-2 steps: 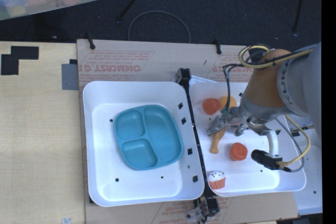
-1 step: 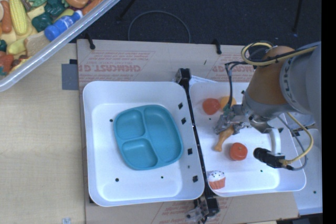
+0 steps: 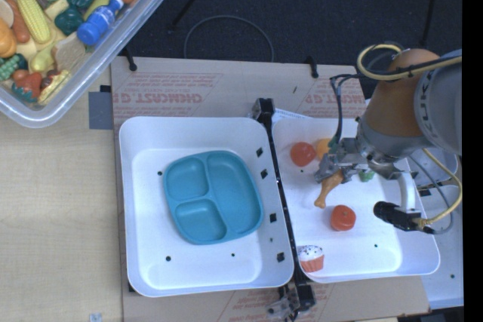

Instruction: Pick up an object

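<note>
The gripper (image 3: 341, 171) sits low in the right bin (image 3: 377, 256), its metal fingers down among a small cluster of toys. Whether they are spread or pinched together I cannot tell; the wrist and cables hide most of them. An orange drumstick-like toy (image 3: 326, 192) pokes out from under the gripper toward the lower left, and it looks like the likeliest target, though nothing shows it clamped between the fingers.

Just beside the gripper, a bit of green (image 3: 366, 176) peeks out on its right and a yellow piece (image 3: 323, 145) on its upper left. A red ball (image 3: 303, 154) lies near, toward the divider, and a red tomato (image 3: 343, 218) rests below, apart from the drumstick's end. A cupcake (image 3: 311, 258) stands at the bin's lower left corner, well apart. The left bin (image 3: 143, 162) holds a blue tray (image 3: 213, 196).

To do this step well, the fingers should straddle the drumstick across its narrow shaft, not along it, and close fully before any lift. The crowding matters: the green and yellow pieces touch or nearly touch the fingers, so a skewed close could catch two things or push the drumstick out. A straight vertical lift, slow at first, would show whether the grip is real.
</note>
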`<state>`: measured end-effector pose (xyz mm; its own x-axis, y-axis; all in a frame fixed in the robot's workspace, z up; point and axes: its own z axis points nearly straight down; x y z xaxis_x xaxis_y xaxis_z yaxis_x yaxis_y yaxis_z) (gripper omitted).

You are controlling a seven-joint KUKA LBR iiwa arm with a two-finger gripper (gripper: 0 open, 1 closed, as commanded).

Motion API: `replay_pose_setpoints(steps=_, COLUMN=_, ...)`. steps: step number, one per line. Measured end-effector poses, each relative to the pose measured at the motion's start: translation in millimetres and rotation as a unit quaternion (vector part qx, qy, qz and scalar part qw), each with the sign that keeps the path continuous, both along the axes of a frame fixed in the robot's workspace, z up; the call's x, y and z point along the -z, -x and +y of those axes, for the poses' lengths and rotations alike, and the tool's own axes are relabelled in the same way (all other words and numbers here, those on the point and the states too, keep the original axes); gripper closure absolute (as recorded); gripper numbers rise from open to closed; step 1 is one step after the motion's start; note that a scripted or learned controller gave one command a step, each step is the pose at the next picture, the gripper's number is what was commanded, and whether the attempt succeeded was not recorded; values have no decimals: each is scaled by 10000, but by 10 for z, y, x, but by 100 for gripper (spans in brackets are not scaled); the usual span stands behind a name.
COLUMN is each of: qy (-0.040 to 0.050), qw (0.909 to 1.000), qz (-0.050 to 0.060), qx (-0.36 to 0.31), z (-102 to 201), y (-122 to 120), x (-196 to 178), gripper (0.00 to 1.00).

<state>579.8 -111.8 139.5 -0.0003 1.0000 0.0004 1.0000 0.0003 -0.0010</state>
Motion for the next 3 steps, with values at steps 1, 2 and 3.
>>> replay_pose_setpoints(steps=1, qy=1, qw=10000, qz=-3, qx=16, z=-49, y=28, x=-425, gripper=100)
replay_pose_setpoints(steps=2, qy=3, qw=10000, qz=-3, qx=3, z=-121, y=-29, x=-998, gripper=100)
replay_pose_setpoints(steps=3, qy=-4, qw=10000, qz=12, qx=-4, z=382, y=3, x=-1072, gripper=100)
